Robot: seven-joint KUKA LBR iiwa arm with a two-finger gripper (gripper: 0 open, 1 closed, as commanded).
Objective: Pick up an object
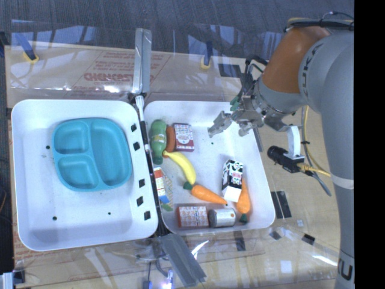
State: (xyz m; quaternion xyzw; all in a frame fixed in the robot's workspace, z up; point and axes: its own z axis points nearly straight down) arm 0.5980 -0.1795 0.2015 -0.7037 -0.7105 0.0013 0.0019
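Note:
My gripper (232, 127) hangs over the far right part of the right bin (204, 110). Its fingers are spread open with nothing between them. Below it in the bin lie a black-and-white milk carton (233, 178), a banana (183, 166), and a carrot (207, 193). A second carrot (243, 201) rests by the right wall. A green bottle (157, 139), a sausage (171, 138) and a red box (183, 136) lie at the far left of the bin. A labelled can (206, 217) lies on its side along the near wall.
The left bin (30, 209) holds a blue divided plate (91, 153). A small packet (162, 188) leans on the right bin's left wall. The grey arm with its orange band (292, 59) and cables crosses the right side above the bench.

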